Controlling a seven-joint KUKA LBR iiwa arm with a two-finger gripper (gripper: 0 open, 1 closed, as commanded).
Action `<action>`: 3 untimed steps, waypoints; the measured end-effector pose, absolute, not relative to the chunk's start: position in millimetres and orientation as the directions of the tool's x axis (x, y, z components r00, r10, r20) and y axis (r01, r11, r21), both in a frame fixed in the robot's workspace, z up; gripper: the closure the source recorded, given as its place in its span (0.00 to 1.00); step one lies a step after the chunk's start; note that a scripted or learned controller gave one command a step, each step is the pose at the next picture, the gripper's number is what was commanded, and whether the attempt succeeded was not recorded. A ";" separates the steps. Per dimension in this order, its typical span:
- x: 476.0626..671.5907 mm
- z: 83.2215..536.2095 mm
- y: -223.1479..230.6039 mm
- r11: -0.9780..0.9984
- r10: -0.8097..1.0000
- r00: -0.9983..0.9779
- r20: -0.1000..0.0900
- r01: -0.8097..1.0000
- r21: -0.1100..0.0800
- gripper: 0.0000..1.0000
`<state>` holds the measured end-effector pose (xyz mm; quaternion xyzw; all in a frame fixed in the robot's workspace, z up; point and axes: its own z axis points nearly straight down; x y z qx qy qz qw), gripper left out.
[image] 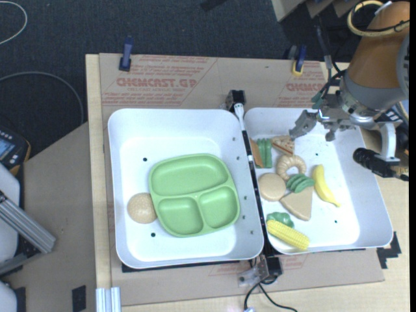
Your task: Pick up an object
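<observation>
We see the arm (377,51) enter from the right, its upper part cut off by the frame edge, so we cannot follow it past the orange band. The gripper (317,126) hangs over the far part of the right bin (364,220); its two fingers (300,125) stand spread apart with nothing between them.

The toy food lies clustered in the right bin's left half: an orange carrot with green beside it (262,153) against the left wall, a pizza-like slice (283,144) just beside it, a tan pretzel ring (290,166), a green leafy piece (299,182) touching the ring, a yellow banana (324,185), a round beige cookie (271,187), a tan wedge (298,205), and a corn cob (287,233) near the front wall. We cannot make out a small green piece next to the corn; it is too blurred.

The left bin (130,129) holds a green divided tray (192,192) and a beige round biscuit (141,208) touching the tray's left rim.

On the cardboard sheet (97,109) under the bins we read red print "CHEMCAST"; the letters that follow are unclear. Blue clamps (125,54) pin its far edge.
</observation>
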<state>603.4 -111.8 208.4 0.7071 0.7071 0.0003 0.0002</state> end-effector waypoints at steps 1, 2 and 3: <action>572.8 78.4 -94.1 -0.001 1.000 0.001 0.004 1.000 -0.009 0.00; 586.3 84.8 -105.2 -0.001 1.000 0.001 -0.001 1.000 0.002 0.00; 586.5 95.5 -104.8 -0.001 1.000 0.001 -0.001 1.000 0.004 1.00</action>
